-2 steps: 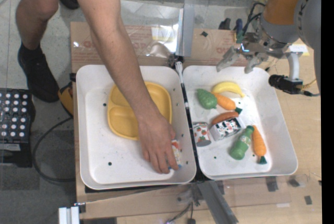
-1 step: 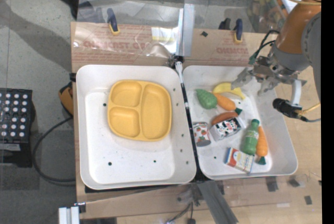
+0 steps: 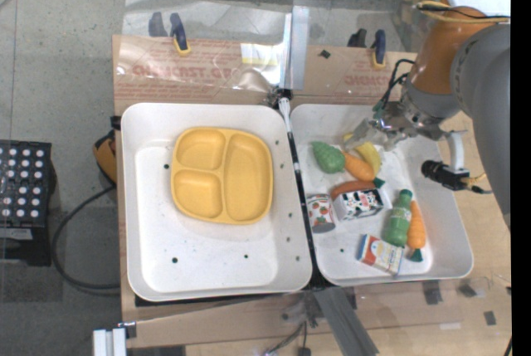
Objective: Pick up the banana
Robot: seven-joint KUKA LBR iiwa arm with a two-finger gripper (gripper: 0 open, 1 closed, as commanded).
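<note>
The banana (image 3: pixel 370 154) is a small yellow piece lying in the upper middle of the right bin (image 3: pixel 455 259). It rests against an orange carrot (image 3: pixel 358 168), with a green vegetable (image 3: pixel 328 157) to its left. My gripper (image 3: pixel 372 133) hangs just above and slightly behind the banana, at the end of the grey arm with the orange band (image 3: pixel 440 47). From this angle I cannot make out whether anything is held.
The right bin also holds a black-and-white carton (image 3: pixel 362 202), a small can (image 3: pixel 320 213), a green bottle (image 3: pixel 398 218), a second carrot (image 3: pixel 416 228) and a juice box (image 3: pixel 380 253). A yellow divided plate (image 3: pixel 222 174) lies in the left bin (image 3: pixel 149 263).
</note>
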